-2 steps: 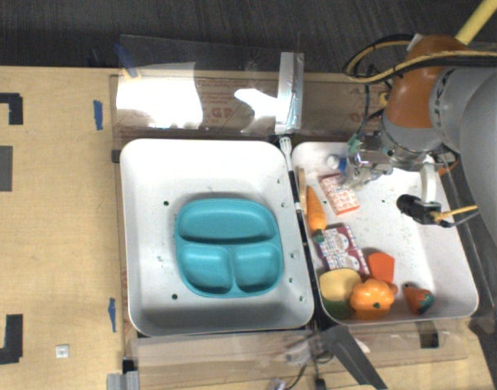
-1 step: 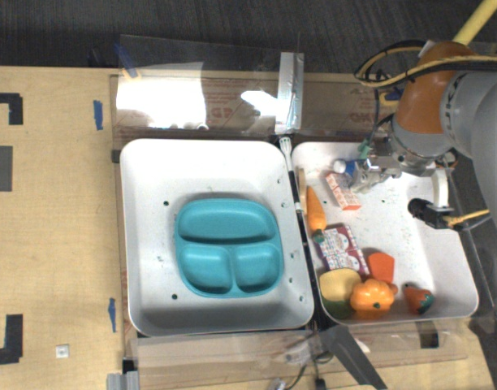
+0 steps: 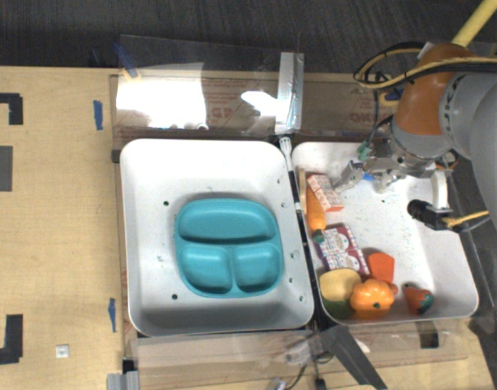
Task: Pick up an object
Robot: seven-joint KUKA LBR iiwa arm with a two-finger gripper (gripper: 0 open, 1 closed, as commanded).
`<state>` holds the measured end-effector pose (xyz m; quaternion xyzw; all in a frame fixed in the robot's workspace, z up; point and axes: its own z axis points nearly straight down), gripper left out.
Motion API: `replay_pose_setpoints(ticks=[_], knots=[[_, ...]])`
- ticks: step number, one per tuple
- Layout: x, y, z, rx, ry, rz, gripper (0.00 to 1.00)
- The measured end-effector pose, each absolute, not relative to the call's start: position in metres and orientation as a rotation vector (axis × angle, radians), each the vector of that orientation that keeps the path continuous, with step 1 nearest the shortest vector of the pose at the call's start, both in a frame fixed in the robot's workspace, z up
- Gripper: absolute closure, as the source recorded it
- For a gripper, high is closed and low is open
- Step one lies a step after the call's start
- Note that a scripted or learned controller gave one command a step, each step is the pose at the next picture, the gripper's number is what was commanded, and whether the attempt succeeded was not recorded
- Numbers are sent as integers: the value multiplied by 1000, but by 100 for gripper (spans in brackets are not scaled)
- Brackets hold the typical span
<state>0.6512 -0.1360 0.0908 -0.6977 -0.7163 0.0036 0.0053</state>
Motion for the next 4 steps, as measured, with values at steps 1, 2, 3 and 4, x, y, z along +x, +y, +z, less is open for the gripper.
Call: replay_pose_setpoints(ticks=[1, 2, 3, 4], knots=[[641, -109, 88, -2035, -2403, 6, 0], [657, -112, 85, -1962, -2414, 44, 0], [657, -112, 85, -1928, -2444, 46, 0], [657, -115, 85, -1907, -2456, 41, 0]])
